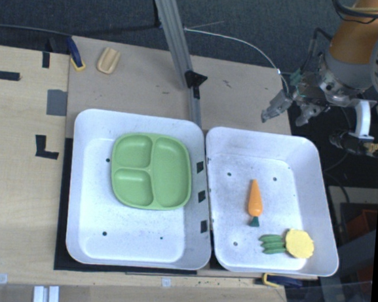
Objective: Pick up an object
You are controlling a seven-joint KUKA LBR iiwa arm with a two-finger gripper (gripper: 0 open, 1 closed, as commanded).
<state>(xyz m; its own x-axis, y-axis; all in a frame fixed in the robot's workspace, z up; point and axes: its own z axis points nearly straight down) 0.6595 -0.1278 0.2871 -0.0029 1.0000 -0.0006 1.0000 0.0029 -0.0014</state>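
Up past the far right corner of the right bin [317, 191] you see the hand [289, 114], raised over the bench [246, 99], fingers spread apart with nothing between them. Inside that bin the carrot [255, 200] lies near the middle, tip pointing away from you. Nearer its front right corner sits a yellow piece [299, 243], touching a green pod [272, 244] on its left. Left of that bin, a second bin [76, 236] holds a green plate [152, 171]
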